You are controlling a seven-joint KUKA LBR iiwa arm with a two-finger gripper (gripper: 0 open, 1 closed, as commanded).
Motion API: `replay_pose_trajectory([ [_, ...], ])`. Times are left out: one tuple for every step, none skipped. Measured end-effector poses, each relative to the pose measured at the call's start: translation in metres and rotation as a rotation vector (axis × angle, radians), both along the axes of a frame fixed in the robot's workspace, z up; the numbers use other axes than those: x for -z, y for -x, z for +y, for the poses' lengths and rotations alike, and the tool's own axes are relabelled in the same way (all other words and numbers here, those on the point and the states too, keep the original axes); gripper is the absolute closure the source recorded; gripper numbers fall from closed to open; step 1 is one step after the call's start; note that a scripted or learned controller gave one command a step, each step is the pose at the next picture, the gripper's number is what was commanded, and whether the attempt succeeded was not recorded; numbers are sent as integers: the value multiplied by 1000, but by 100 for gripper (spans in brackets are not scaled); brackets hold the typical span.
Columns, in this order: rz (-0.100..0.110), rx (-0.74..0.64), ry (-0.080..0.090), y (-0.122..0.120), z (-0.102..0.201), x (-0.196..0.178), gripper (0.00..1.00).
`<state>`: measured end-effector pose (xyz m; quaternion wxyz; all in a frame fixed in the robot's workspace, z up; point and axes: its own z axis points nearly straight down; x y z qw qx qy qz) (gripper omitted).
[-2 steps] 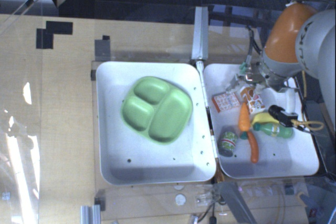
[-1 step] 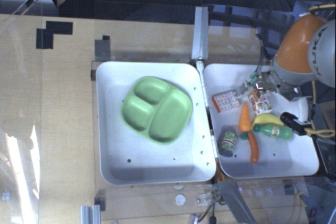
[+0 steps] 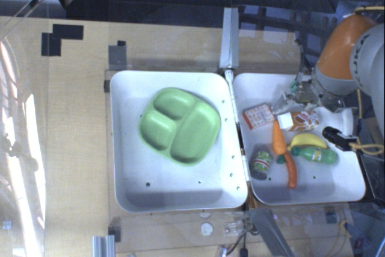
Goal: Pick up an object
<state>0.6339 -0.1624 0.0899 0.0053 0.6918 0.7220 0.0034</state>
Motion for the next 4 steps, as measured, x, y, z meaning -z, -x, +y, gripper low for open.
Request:
replay_pose_trajectory([
  [1, -85, -1, 56, 31, 1, 0],
  [-10, -87, 0, 52, 32, -12, 100],
  [-9, -88, 0, 52, 32, -12, 0],
  [0, -83, 1, 121, 13, 1, 0],
])
